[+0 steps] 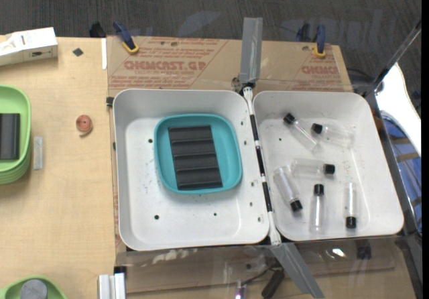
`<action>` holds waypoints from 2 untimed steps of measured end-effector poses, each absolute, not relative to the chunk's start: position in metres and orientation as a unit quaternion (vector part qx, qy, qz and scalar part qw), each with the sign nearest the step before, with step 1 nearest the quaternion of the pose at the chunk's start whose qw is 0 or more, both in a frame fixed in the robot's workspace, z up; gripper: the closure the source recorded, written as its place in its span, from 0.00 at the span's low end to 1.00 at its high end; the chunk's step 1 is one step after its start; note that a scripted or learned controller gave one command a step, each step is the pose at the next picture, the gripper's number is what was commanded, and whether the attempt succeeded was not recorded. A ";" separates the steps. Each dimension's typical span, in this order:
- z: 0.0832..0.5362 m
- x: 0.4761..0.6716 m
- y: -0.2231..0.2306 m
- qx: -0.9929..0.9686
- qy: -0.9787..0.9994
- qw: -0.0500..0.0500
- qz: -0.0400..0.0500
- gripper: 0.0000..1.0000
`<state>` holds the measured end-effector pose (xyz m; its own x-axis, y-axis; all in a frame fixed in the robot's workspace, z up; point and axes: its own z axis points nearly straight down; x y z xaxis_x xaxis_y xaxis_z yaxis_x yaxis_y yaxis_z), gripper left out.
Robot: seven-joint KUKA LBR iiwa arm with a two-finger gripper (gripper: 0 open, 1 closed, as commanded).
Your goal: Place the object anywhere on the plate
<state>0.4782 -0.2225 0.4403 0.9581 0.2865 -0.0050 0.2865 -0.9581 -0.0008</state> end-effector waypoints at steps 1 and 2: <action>0.440 0.478 -0.222 -0.994 -0.105 0.000 0.002 0.00; 0.440 0.478 -0.222 -0.995 -0.102 0.000 0.002 0.00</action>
<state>0.4783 -0.2223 0.4403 0.9792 0.2028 -0.0045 0.2028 -0.9792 -0.0001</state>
